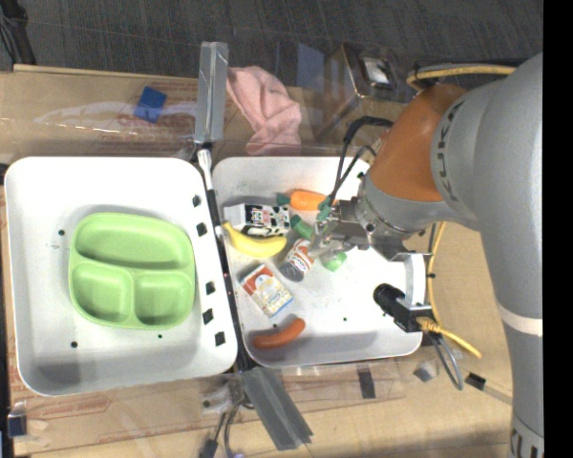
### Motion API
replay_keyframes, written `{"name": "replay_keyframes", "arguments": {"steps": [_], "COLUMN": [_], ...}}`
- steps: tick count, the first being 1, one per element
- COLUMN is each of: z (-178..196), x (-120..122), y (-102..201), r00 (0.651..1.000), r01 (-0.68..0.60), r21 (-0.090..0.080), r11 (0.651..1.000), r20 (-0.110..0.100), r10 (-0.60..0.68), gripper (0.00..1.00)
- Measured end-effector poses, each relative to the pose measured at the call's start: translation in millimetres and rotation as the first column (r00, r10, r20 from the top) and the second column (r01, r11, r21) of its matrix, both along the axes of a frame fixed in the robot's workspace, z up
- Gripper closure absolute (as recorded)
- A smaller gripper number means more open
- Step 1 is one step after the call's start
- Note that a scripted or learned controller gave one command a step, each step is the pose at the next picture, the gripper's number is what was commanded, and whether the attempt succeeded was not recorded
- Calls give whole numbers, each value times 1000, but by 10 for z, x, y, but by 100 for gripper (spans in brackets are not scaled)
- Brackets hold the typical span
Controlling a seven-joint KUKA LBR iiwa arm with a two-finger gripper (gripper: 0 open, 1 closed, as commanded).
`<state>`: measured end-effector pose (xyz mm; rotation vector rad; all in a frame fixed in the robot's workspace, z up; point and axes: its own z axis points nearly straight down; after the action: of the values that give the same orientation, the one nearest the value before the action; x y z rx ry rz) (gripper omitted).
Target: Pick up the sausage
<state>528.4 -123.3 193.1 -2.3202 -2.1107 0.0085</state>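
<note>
Reaching in from the right, grey arm (477,151) with orange band bent over the right bin (363,337). Jaws (327,237) low among clutter near bin centre; spread of jaws could not be told, hidden by wrist and green bits. Sausage (279,333) lay flat near the front wall of right bin, well apart from jaws, untouched. Banana (254,243) beside the left wall, just above a small carton (267,290). Carrot (307,199) toward the back wall. Small jar (298,260), possibly a bottle, just beside jaws. Left bin (29,256) held a green divided tray (132,269). Pink cloth (265,108) on tabletop behind bins.
</note>
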Motion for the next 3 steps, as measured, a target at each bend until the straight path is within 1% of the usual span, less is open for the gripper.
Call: {"name": "replay_keyframes", "arguments": {"steps": [1,2,3], "z": [-226,-374,-50], "x": [381,-312,-309], "y": [-513,25,873], "r00": [994,1000,998], "r01": [-109,-6,-56], "r21": [1,2,1], "r11": [994,1000,998], "r20": [0,-3,1], "r10": [109,6,56], "gripper": [100,100,100]}}
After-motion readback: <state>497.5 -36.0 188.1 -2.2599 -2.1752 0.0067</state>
